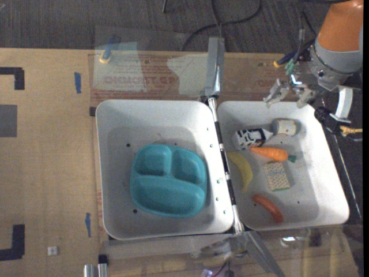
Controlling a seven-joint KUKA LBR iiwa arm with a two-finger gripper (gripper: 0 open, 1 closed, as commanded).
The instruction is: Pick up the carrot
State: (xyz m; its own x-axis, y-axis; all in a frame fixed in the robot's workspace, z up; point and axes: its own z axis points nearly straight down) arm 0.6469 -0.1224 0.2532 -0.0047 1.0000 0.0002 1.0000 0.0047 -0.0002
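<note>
Gripper hangs above the right bin's far rim, jaws spread, nothing between them. Carrot lies mid-bin, just beside a sponge and a bottle; banana left. Bottle label unreadable.

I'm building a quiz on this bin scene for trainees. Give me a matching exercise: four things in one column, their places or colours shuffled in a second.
Things:
1. carrot
2. divided plate
3. banana
4. gripper

Descriptions:
A. teal, in the left bin
B. above the right bin's far edge
C. yellow, by the wall between the bins
D. orange, mid right bin

Pairs: 1-D, 2-A, 3-C, 4-B
</note>
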